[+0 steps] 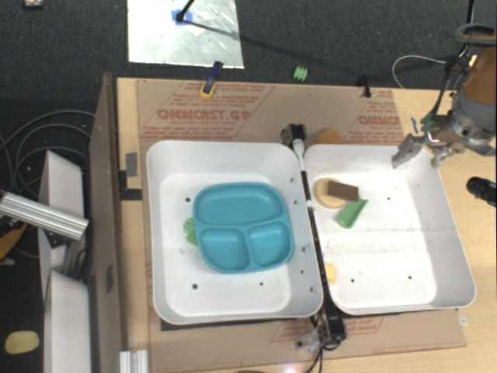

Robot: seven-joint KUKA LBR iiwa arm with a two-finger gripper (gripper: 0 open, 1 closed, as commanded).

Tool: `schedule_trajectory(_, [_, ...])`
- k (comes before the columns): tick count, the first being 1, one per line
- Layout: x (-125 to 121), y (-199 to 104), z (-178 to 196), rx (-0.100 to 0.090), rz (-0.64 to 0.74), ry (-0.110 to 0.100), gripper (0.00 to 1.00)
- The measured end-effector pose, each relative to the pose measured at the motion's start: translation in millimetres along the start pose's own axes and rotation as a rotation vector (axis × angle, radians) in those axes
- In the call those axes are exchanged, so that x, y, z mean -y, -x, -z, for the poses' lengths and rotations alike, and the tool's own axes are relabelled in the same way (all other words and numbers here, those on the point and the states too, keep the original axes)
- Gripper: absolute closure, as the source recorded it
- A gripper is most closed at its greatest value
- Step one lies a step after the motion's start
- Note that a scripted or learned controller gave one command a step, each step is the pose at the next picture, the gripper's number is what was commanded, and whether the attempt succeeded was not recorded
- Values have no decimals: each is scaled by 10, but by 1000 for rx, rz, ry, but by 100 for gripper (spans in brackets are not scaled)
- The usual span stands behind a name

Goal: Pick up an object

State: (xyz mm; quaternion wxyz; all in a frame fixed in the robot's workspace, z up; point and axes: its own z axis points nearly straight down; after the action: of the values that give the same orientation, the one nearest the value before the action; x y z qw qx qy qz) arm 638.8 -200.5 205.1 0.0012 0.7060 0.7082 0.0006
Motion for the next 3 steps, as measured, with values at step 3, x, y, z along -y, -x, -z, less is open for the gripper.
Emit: schedule_trajectory(3, [-102,-589,-663,3,-4,7,0])
